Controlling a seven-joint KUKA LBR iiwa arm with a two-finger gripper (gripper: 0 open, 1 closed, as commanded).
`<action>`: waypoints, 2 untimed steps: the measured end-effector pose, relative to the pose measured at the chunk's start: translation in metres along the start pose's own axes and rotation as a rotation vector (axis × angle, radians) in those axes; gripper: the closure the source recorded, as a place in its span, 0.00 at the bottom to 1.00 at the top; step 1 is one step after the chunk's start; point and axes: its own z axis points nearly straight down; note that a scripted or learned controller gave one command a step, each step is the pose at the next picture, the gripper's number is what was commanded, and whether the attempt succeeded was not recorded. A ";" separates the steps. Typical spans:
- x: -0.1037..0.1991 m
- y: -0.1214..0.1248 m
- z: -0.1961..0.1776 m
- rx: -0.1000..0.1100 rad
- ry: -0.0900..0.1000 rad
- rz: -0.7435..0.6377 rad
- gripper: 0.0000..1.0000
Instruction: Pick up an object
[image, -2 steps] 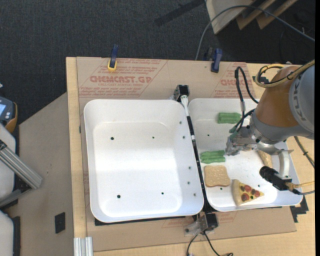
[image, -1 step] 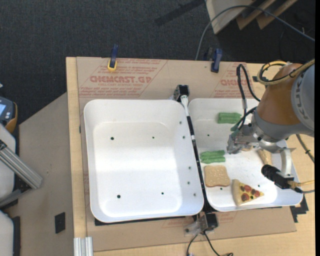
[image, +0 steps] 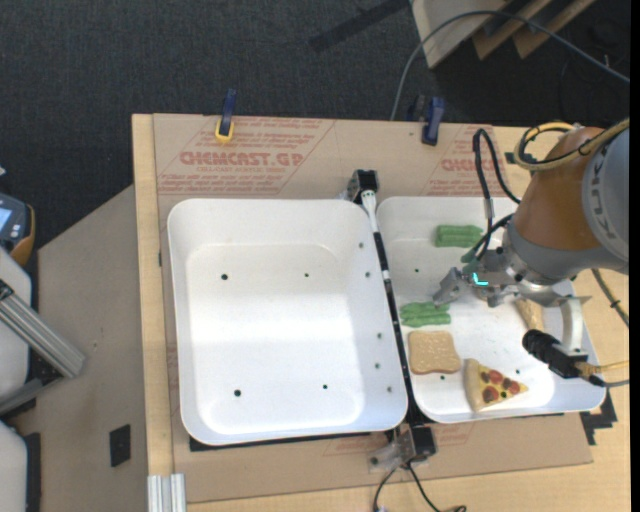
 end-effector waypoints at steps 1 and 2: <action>0.044 0.092 -0.065 -0.011 0.000 -0.010 0.00; 0.123 0.030 -0.062 0.008 0.006 -0.010 0.00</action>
